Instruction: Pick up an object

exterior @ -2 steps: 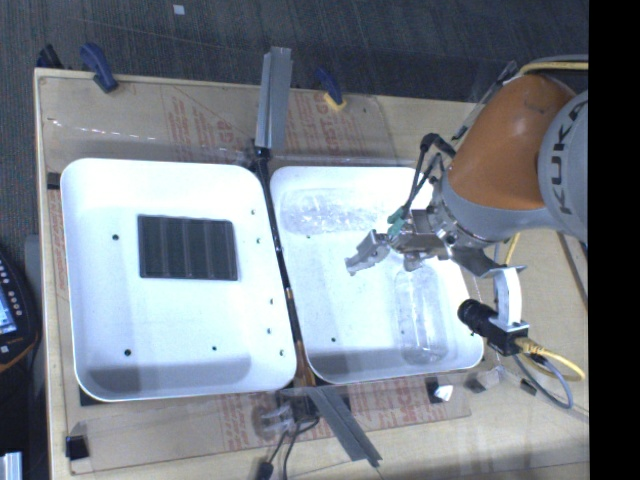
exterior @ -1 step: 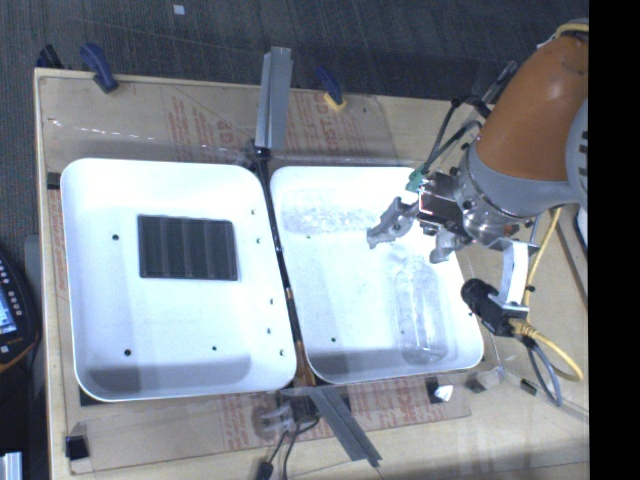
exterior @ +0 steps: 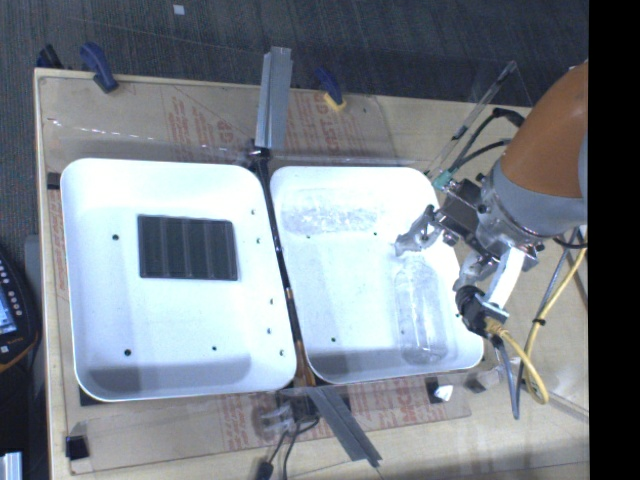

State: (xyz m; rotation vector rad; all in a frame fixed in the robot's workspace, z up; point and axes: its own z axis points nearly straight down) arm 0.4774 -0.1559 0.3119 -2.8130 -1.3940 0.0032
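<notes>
A: Since the clear plastic bottle [exterior: 419, 310] lies lengthwise near the right bin's [exterior: 345, 368] right wall, how to grasp?

B: Gripper [exterior: 412, 238] hovers just above its top end; close across the body. Finger state: cannot tell. Bottle outline faint; a clear wrapper [exterior: 328, 216] equally vague.
</notes>
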